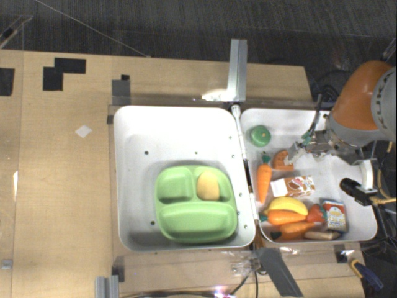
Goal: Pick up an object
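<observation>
The right bin (291, 120) holds several toy foods. A green round piece (260, 135) lies near its back left corner. A carrot (264, 182) lies along the left wall, with a small orange-brown piece (282, 159) beside it. Toward the front are a white snack packet (294, 185), a banana (289, 205), an orange pepper (286, 217) and a small carton (334, 215). My gripper (308, 144) hangs low over the middle of this bin, just right of the orange-brown piece. The grey arm with its orange band (363, 101) reaches in from the right.
In the left bin (136, 135) a green divided plate (193, 213) sits toward the front, with a yellow rounded fruit (208, 185) in its upper right compartment. A metal post (238, 70) stands behind the seam between the bins. The wooden bench (56, 185) surrounds the bins.
</observation>
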{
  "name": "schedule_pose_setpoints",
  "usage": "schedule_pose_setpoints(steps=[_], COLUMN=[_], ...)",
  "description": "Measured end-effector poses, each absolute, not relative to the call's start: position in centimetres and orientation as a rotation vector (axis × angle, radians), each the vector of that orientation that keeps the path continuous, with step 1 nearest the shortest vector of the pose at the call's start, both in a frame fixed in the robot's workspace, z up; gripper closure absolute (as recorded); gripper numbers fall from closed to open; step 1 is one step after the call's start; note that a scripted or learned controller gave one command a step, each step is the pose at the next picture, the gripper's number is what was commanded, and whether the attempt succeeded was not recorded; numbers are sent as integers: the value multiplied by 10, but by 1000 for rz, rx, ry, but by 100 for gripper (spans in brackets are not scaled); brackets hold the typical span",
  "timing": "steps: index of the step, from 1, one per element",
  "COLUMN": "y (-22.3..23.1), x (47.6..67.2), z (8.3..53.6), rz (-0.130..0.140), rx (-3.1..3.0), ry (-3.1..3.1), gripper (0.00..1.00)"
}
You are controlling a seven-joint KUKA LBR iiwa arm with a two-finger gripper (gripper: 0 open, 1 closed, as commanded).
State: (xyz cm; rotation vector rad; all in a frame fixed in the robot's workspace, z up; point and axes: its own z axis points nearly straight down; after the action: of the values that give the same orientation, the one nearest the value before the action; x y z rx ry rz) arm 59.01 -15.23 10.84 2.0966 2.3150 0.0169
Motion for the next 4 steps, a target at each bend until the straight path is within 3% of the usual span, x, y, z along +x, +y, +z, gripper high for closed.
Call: schedule_pose_setpoints(steps=[1, 2, 3, 4], y=[-114, -148, -110, -92], x=[577, 591, 580, 570], z=[106, 139, 109, 106], rz=[38, 5, 16, 45], rx=[2048, 2338, 2257, 2242], ry=[2319, 2093, 2167, 2133], gripper=[0, 0, 0, 0])
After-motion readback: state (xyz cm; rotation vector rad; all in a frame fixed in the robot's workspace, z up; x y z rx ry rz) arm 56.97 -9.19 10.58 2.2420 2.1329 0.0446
